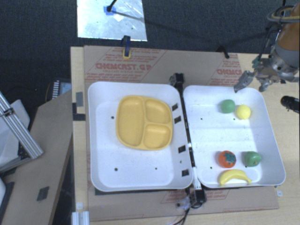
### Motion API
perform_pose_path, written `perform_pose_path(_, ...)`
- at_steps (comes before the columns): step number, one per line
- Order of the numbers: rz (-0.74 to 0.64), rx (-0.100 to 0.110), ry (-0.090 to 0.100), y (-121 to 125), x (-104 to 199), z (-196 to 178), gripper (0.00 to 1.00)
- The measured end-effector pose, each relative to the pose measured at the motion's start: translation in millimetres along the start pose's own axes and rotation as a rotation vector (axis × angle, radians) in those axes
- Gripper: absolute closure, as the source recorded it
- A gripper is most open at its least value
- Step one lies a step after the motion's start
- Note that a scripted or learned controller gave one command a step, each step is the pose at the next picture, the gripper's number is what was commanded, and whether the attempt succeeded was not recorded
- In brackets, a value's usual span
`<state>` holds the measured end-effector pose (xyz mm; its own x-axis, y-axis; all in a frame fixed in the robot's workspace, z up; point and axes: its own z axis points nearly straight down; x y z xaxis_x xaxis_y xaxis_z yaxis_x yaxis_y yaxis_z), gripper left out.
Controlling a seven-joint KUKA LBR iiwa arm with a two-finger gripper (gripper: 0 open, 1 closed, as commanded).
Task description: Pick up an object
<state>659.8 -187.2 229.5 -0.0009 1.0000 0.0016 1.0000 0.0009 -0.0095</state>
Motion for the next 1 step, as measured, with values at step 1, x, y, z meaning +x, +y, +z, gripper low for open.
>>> perform_pose_path(1, -0.003, -0.011, -0.002, 2.4, 0.5, -7.5, 0.0)
